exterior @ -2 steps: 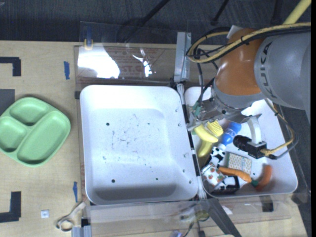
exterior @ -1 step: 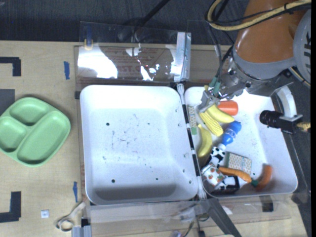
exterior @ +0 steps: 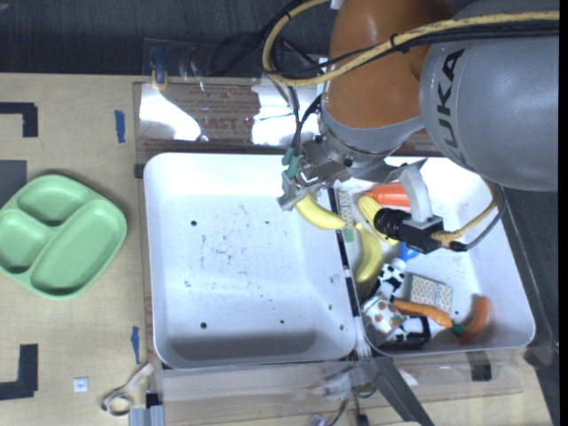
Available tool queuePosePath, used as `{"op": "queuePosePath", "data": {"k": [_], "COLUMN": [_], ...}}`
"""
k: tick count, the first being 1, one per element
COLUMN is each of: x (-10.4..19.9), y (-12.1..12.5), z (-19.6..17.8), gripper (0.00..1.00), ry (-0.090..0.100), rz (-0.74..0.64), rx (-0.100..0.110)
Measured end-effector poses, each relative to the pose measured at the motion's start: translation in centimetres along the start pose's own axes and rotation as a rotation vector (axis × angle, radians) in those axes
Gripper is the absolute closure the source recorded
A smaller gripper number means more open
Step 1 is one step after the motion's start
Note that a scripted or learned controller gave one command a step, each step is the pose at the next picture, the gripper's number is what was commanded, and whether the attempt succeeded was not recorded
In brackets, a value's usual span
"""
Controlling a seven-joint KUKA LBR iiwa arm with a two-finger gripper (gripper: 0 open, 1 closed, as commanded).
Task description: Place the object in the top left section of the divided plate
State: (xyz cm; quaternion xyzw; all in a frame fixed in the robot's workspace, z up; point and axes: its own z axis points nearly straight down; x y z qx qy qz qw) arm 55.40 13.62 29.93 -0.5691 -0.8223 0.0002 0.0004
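The hand (exterior: 300, 185) gripped 1 end of a yellow banana (exterior: 321, 216) above the bins' divider. Probably light, smooth and curved, it might swing; the green divided plate (exterior: 59, 234) sat far left.

Arm (exterior: 479, 69) cut off by top and right edges; hides right bin's (exterior: 519, 313) far corner (toys there partly covered).
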Motion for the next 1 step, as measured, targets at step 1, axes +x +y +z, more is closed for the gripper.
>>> {"op": "queuePosePath", "data": {"k": [1], "x": [-0.69], "y": [-7.45], "z": [10.06], "gripper": [1.00], "ry": [0.001], "rz": [-0.107], "rx": [0.000]}}
